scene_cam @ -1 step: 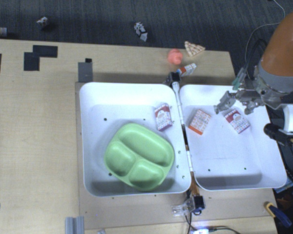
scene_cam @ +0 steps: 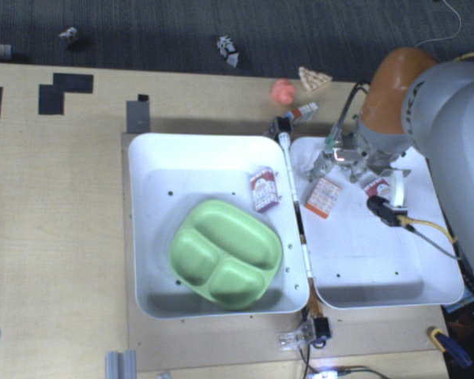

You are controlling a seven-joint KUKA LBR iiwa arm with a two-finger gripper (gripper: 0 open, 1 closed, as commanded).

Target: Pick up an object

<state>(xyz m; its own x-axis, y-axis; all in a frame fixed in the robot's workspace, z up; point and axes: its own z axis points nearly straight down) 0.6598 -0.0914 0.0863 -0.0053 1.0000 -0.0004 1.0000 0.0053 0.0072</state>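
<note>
Tool: two-finger tool (scene_cam: 339, 162) on the grey arm with its orange band (scene_cam: 395, 85), low over the far left part of the right white bin (scene_cam: 379, 279); state of its grasp cannot be told from this angle.
Nearest item: small flat white-and-orange packet (scene_cam: 324, 197), lying in the right bin just beside and below the tool; not seen in its grasp.
Handling, judged: packet looks light, thin and likely crushable; flat faces may be slick. Best hold would be across its short edges.
Second item: small red-and-white packet (scene_cam: 376, 186) partly under the arm, same bin.
Left white bin (scene_cam: 142, 227): green moulded plastic divided tray (scene_cam: 225, 251), rigid, bulky; red-and-white printed sachet (scene_cam: 264, 189) beside it.
Writing: print on packets too small to read; no brand legible.
Counter (scene_cam: 55, 235): pale wood.
</note>
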